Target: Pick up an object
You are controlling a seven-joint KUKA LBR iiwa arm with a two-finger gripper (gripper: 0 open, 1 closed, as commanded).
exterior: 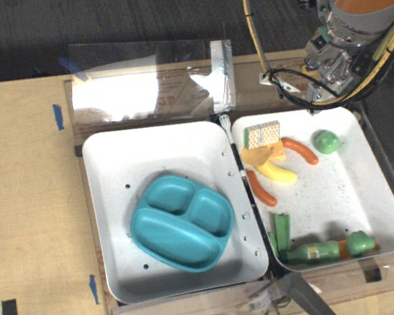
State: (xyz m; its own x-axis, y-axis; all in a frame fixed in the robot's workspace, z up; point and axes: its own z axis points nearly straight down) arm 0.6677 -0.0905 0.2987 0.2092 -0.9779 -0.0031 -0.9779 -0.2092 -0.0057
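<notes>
The right bin (374, 187) holds several small toys. A patterned cracker block (263, 135) lies by its far left corner, with a yellow banana (278, 172) just in front of it. An orange sausage (301, 151) and a green ball (327, 142) lie further right, and a second orange piece (262, 190) sits by the left wall. Along the near wall lie a green bottle (309, 252), an upright green block (283, 230) and a green-and-orange piece (359, 243). My gripper (324, 75) hangs above the bin's far rim, apart from all of them.
The left bin (111, 164) bears a teal divided plate (182, 221). A clear plastic sheet (151, 83) lies behind the bins. Yellow and black cables (272, 71) loop beside the wrist. Tan bench surface (27, 233) stretches to the left.
</notes>
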